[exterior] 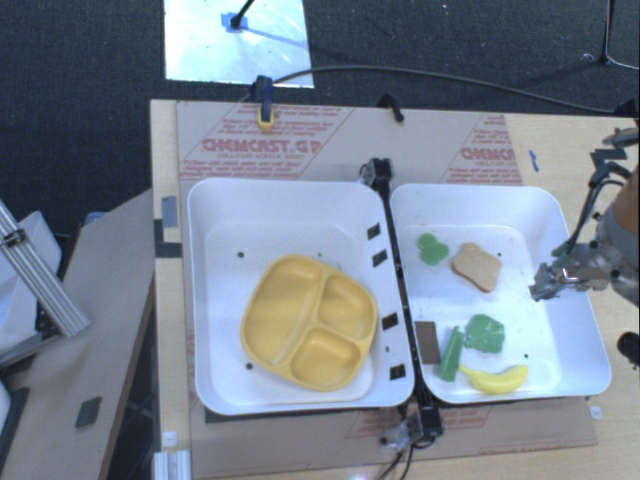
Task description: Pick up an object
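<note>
The right bin (pixel 540 208) holds a slice of toast (pixel 477 266), a small green piece (pixel 432 249), a green leafy piece (pixel 485 333), a green stick (pixel 452 354), a brown block (pixel 427 342) and a yellow banana (pixel 494 378). My gripper (pixel 551 282) hangs over the right side of this bin, right of the toast and apart from it. Nothing shows between its fingers.
The left bin (pixel 220 218) holds a yellow divided plate (pixel 309 320). A black divider (pixel 392 268) runs between the two bins. A clamp (pixel 264 103) sits at the bench's back edge. An aluminium rail (pixel 35 268) lies at the far left.
</note>
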Controlling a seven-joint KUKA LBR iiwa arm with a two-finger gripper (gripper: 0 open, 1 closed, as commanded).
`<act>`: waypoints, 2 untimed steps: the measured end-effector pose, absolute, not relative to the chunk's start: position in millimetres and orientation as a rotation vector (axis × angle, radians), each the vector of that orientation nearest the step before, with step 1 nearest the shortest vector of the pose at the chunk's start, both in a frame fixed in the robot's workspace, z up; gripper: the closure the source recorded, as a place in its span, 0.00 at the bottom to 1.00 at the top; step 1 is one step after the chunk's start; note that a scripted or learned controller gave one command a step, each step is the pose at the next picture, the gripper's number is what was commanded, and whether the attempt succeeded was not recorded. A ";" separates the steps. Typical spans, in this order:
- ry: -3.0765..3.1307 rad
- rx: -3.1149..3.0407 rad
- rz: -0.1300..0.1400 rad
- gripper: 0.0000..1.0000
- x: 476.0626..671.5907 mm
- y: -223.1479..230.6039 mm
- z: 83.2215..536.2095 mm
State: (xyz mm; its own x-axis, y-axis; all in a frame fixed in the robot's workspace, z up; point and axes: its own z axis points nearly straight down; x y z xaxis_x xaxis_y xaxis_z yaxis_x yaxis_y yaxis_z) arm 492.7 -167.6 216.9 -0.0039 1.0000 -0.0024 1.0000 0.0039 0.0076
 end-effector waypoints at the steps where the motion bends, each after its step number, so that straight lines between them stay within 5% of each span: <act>1: 2.221 2.211 0.006 1.00 493.9 -173.4 279.8; 2: 2.232 2.210 0.004 1.00 516.6 -123.7 263.1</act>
State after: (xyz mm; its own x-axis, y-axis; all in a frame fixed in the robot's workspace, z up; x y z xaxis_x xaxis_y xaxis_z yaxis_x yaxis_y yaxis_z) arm 516.6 -123.7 263.1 -0.0096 1.0000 0.0011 1.0000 0.0096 0.0023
